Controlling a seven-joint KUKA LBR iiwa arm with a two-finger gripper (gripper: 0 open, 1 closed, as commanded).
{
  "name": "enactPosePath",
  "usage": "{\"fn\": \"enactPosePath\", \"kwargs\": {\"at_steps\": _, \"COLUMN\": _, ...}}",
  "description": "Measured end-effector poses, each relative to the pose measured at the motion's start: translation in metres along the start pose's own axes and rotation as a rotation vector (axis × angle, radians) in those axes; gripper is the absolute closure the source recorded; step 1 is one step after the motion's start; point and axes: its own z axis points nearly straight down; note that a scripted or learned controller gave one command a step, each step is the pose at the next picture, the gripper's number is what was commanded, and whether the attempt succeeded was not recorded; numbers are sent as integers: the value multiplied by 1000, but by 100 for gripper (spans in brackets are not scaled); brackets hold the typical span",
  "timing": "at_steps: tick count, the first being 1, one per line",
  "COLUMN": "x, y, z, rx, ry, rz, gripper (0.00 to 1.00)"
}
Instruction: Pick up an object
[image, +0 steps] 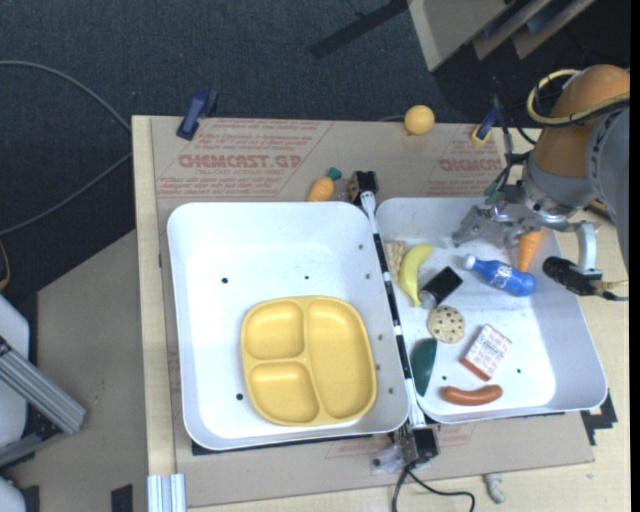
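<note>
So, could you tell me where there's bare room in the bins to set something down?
Left bin: bare floor behind and left of the yellow tray. Right bin: a bare patch right of the red packet. Crowded around the banana, cookie and bottle.

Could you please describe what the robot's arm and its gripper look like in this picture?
The arm is grey with a rounded, glossy orange band above the wrist. Thin dark and yellowish cables loop beside that band. Below sits a pale metallic wrist housing, and the gripper is a silver-grey metal assembly with slim fingers. No markings are legible.
</note>
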Motion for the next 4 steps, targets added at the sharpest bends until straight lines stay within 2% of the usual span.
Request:
{"fn": "enactPosePath", "kwargs": {"at_steps": 1, "x": -27, "y": 2, "z": -39, "rx": -3, "ry": -5, "rz": 1, "gripper": 0}}
{"fn": "enactPosePath", "kwargs": {"at_steps": 2, "x": 31, "y": 2, "z": -28, "rx": 1, "ry": -1, "rz": 0, "gripper": 0}}
{"fn": "enactPosePath", "kwargs": {"at_steps": 3, "x": 15, "y": -25, "z": 7, "rx": 4, "ry": -2, "rz": 3, "gripper": 0}}
{"fn": "enactPosePath", "kwargs": {"at_steps": 4, "x": 16, "y": -23, "z": -5, "rx": -2, "ry": -3, "rz": 2, "gripper": 100}}
